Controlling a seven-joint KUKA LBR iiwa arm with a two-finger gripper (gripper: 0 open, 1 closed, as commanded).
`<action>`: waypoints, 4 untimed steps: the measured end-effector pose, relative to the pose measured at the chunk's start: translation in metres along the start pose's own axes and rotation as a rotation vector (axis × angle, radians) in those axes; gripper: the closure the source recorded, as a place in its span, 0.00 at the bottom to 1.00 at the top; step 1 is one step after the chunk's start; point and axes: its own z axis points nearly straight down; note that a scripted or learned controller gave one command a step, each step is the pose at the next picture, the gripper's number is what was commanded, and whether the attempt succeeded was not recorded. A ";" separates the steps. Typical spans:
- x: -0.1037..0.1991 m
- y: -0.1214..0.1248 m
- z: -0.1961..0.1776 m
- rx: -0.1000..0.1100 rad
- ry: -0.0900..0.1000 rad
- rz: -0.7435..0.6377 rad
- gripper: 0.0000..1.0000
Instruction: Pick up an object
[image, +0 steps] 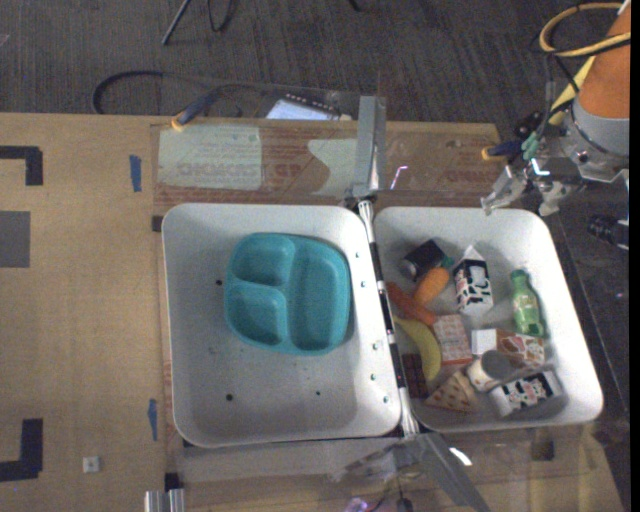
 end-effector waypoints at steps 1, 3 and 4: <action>0.006 -0.004 0.127 -0.006 -0.003 -0.275 0.00; 0.077 -0.050 0.143 -0.014 -0.002 0.252 0.00; 0.076 -0.050 0.134 -0.015 0.000 0.255 1.00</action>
